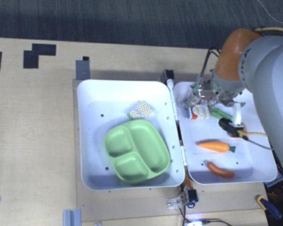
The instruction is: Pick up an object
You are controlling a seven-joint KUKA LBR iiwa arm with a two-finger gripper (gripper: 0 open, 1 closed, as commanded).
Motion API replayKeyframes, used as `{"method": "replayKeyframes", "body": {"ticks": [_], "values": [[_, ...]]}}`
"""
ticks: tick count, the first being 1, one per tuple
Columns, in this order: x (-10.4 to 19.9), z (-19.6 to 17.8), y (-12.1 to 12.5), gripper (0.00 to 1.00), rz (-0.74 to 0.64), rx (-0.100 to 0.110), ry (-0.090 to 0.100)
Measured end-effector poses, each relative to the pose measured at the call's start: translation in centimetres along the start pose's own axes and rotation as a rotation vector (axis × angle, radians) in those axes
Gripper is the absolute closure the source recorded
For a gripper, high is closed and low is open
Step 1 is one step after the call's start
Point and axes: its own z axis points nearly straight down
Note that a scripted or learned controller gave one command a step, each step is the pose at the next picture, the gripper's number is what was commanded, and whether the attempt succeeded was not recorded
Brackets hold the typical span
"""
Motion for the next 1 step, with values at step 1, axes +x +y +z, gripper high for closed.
{"method": "replayKeyframes", "body": {"ticks": [1], "values": [[7.69,-9.02,2.17,1.0,0.004,0.001,0.003]]}}
